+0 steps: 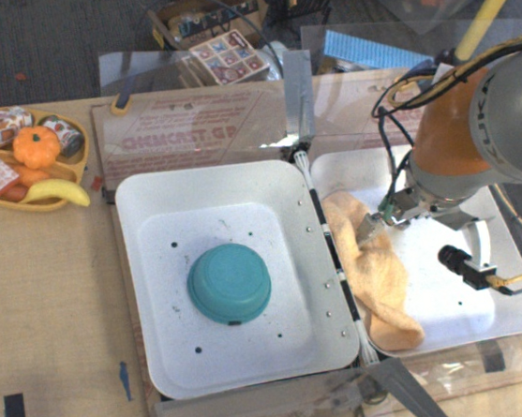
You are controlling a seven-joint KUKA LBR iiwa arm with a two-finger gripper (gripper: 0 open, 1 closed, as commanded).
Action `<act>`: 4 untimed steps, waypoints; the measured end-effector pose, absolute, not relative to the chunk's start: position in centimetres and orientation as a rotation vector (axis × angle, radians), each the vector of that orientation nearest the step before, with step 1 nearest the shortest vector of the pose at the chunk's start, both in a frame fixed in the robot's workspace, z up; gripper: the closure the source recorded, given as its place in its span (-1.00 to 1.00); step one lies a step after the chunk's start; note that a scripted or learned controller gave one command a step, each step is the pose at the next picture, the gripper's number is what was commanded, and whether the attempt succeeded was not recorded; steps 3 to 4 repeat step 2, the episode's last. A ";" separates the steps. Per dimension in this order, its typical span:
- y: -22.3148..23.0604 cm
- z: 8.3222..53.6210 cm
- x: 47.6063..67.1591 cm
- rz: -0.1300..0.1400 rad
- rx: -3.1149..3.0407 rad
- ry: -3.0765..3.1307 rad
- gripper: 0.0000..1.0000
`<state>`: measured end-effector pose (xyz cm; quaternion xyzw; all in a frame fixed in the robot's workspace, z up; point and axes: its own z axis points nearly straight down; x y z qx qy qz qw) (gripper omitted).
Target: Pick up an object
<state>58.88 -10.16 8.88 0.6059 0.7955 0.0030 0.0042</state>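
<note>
The cloth (375, 274), a pale orange heap along the left wall of the right bin (501, 315), is your nearest thing to pick, and your gripper (376, 224) sits right at its upper part, low in the bin. To do this well, I'd say you should press down into the thick fold rather than skim the edge, close fully, then lift straight up and check that fabric comes with you. You cannot tell from here how wide the gripper stands or whether any cloth is caught in it; it looks to be touching the cloth. In the left bin (148, 207), the teal bowl (230, 283) lies upside down, well apart.
</note>
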 end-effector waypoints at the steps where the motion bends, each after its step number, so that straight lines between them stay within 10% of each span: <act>1: -10.2 9.7 59.1 0.013 1.898 2.490 1.00; 2: -5.6 18.2 63.1 -0.001 1.657 2.668 1.00; 4: -5.6 18.2 63.1 -0.001 1.657 2.668 1.00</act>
